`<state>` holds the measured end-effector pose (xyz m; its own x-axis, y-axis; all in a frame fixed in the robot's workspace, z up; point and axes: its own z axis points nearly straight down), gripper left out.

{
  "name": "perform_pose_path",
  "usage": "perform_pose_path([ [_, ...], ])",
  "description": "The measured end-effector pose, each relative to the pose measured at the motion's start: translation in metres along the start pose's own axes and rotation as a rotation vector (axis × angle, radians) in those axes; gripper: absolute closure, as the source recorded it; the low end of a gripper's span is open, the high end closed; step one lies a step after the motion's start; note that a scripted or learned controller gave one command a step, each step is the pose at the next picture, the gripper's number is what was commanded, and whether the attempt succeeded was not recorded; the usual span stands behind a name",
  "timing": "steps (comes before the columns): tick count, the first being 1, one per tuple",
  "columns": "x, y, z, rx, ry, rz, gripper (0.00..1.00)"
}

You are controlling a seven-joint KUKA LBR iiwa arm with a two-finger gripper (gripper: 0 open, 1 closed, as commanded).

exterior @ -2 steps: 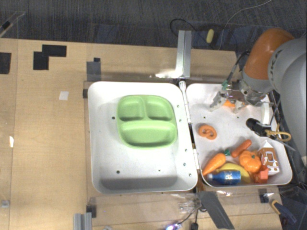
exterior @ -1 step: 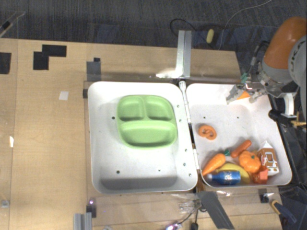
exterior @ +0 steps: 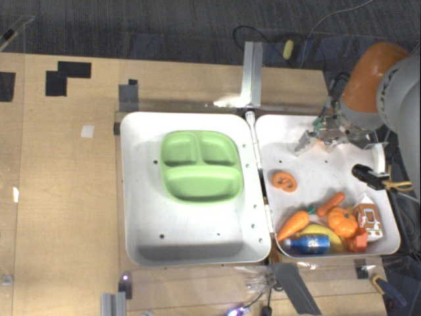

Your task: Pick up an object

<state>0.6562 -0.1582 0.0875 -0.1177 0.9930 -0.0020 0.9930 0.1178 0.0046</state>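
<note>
The hand (exterior: 327, 135) hovers over the upper part of the right bin (exterior: 309, 166), near its far rim; I cannot tell whether it is open or closed, and nothing shows in its grip. The things to pick lie toward six o'clock from it — a cluster along the near wall: a carrot (exterior: 293, 224), a blue bottle (exterior: 308, 244) lying on a banana (exterior: 329, 234), a small orange pumpkin (exterior: 343, 224) and a brown carton (exterior: 369, 221). An orange round slice (exterior: 284, 182) sits alone at about seven o'clock, nearest the hand. The carrot's long axis runs from two to eight o'clock. The left bin (exterior: 138, 196) carries a green divided plate (exterior: 200, 165) — well apart from the hand.
</note>
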Motion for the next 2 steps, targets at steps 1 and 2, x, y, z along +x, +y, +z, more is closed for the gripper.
perform_pose_path([
  [1,-0.006,0.014,-0.111,-0.002,0.000,-0.246,0.00],
  [2,0.012,-0.006,-0.011,0.004,0.004,-0.344,0.00],
])
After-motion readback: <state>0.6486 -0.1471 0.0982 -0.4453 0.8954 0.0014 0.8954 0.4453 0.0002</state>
